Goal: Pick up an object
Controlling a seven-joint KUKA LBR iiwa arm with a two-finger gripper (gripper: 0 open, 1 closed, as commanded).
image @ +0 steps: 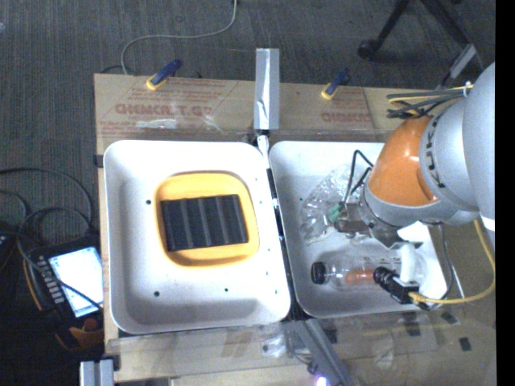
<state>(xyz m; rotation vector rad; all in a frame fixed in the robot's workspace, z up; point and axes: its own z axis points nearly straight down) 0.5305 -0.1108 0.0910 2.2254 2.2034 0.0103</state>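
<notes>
From my seat I cannot tell how the gripper (352,223) stands, buried under the wrist at centre-right of the frame. The clear bottle (348,274) lies just below it in the right bin (283,215), beside crumpled plastic wrap (322,203). I judge the slick, round bottle could roll away, or the wrap snag instead.

Two bins sit side by side on the desk (121,111). The left bin (129,175) holds one tray (207,219), lying near its middle. A post (266,87) stands behind the seam where the two bins meet. Two clamps grip the desk's far edge: clamp one (163,73) behind the left bin, clamp two (335,84) behind the right bin (294,167). My arm (418,167) reaches in from the right over the right bin. In that bin a crumpled bag (322,207) lies left of my wrist, and a bottle (346,275) lies on its side nearer the front, cap end toward the left. A tablet (74,276) rests on the floor left of the desk.
</notes>
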